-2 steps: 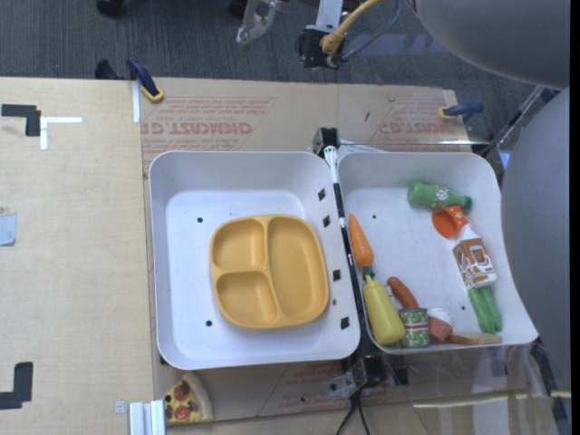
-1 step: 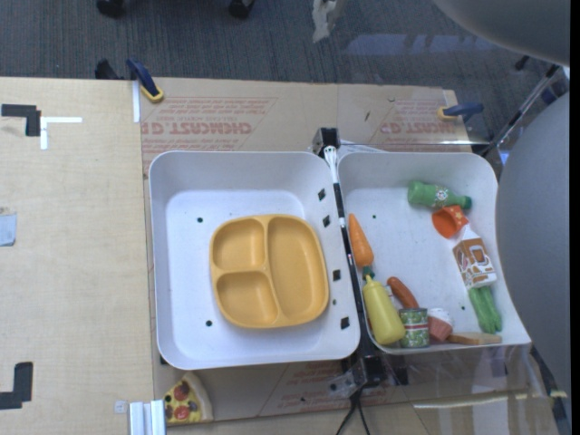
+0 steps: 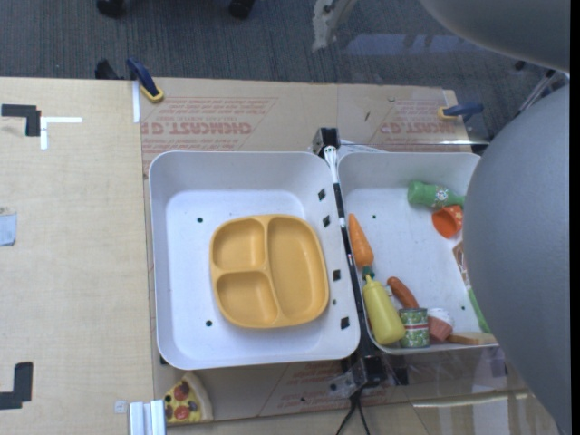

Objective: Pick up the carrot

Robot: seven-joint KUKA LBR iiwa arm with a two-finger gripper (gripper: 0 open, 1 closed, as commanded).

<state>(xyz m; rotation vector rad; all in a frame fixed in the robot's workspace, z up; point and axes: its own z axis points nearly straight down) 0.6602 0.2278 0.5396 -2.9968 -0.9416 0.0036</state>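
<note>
The surface (image 3: 72, 243) carried two shallow white bins side by side on cardboard. The left bin (image 3: 172, 270) held a yellow divided plate (image 3: 269, 270). In the right bin (image 3: 399, 207), the carrot (image 3: 360, 240) lay against the left wall, near the divider between the bins, with a yellow bottle (image 3: 381, 313) just below it and a small sausage (image 3: 402, 293) beside that. The grey arm (image 3: 526, 270) covered the bin's right side; whether the jaws were released or clenched could not be told.

camera view: fixed overhead | slanted down on bench | left bin (image 3: 163, 243) and right bin (image 3: 399, 175) both framed
</note>
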